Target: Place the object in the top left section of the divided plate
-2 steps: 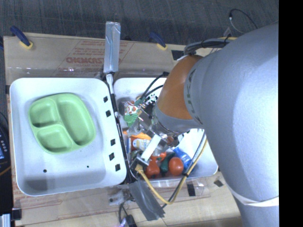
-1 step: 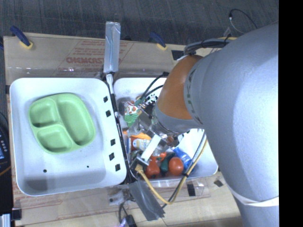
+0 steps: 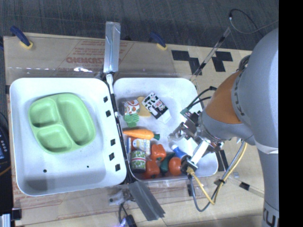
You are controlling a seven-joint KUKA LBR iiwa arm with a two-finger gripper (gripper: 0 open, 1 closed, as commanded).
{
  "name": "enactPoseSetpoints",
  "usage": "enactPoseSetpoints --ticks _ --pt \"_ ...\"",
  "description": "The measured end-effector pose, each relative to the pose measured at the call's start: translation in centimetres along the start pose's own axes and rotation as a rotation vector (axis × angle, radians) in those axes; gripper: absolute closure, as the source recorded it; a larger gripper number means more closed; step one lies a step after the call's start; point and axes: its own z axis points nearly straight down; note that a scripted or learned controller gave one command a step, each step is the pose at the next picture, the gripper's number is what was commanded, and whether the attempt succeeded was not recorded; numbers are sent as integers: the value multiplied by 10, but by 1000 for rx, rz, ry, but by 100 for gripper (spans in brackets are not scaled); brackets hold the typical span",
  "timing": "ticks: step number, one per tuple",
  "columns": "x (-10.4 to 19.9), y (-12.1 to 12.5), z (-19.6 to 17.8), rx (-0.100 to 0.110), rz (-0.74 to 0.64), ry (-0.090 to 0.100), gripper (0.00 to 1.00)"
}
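Bench top is brown cardboard (image 3: 85, 56) w/ red print, dark carpet beyond. Two white bins side by side, metal divider bar (image 3: 111, 51) between them.

Landmark = divided plate (image 3: 61, 122), green, 3 sections, sits in left bin (image 3: 57, 174), nothing on it.

Right bin (image 3: 156, 86), right of plate, holds the clutter: carrot (image 3: 138, 134) lying flat just past the bin wall, black/white cow-print carton (image 3: 155, 105) further right and up, small printed box (image 3: 131, 108) beside it, green-label can (image 3: 138, 159) lower down, red/orange toy veg (image 3: 158, 162) next to the can. Which one is the task obj: can't tell, all are in right bin, well apart from plate.

Arm w/ orange band (image 3: 222, 105) comes in from far right of plate. Gripper (image 3: 182, 148) is low over right bin's right side, near the red veg. Fingers open or closed: can't tell, too cluttered.
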Motion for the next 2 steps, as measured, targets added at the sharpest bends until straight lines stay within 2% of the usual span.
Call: enactPoseSetpoints --ticks 2 --pt "1 0 0 0 -1 0 0"
